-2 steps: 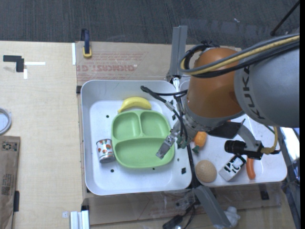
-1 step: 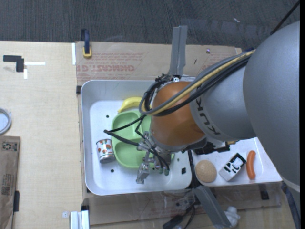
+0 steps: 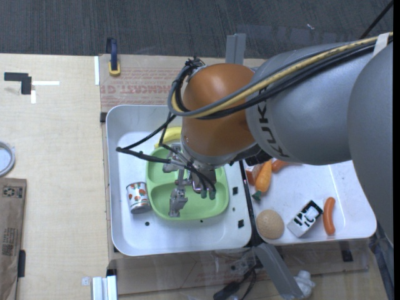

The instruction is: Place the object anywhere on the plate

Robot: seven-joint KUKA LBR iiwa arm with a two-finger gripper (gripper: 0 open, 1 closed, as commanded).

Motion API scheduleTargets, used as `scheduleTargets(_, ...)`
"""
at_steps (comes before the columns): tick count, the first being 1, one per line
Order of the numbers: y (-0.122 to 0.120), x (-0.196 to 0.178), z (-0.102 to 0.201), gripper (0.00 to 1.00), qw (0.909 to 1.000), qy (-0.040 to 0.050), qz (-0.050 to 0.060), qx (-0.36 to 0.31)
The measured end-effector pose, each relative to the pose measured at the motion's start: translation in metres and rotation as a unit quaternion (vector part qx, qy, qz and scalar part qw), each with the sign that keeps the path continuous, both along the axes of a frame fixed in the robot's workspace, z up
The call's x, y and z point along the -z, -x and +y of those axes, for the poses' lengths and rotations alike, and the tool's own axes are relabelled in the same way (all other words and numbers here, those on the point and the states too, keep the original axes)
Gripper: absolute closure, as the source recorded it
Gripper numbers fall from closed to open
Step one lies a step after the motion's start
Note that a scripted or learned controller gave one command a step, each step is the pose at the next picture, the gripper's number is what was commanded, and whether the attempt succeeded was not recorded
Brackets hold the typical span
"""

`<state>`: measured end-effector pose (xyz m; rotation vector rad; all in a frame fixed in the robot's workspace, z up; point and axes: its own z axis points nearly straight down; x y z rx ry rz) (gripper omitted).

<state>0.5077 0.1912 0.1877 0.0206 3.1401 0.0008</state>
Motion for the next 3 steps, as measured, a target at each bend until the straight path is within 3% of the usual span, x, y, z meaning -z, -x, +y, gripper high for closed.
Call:
scheduleTargets(1,0.03,0.096,-0.071,0.0,0.9968,0.0001,0.001,-0.08)
scheduleTargets(2,0.011,0.062,-0.068,0.0,0.9989,-0.0002,0.0,-0.046)
scheduleTargets(3,-0.047,0.086,-0.08,0.0,0.9977,-0.0059,0.0,-0.067)
